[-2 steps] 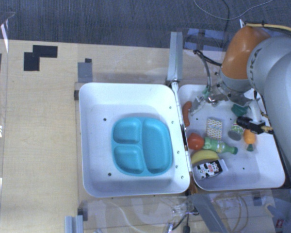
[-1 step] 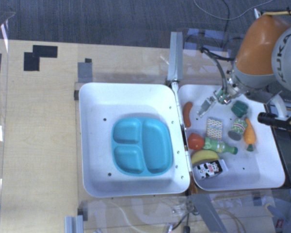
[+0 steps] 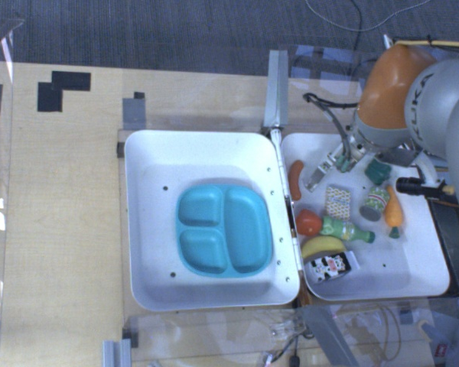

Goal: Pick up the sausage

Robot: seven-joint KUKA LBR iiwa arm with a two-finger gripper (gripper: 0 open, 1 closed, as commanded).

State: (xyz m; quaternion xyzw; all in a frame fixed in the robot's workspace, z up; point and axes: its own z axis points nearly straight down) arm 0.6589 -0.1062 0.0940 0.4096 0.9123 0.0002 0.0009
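Sausage (image 3: 295,180), reddish-brown and upright, lies against the right bin's (image 3: 436,281) left wall near its upper corner. I see a tomato (image 3: 307,222), banana (image 3: 322,245) and green bottle (image 3: 347,231) below it. My gripper (image 3: 330,164) hovers just beside it, fingers seemingly spread, holding nothing.

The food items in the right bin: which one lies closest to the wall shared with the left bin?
The sausage, reddish-brown, lying lengthwise right beside that wall at the bin's upper left. The tomato and banana sit lower and farther in.
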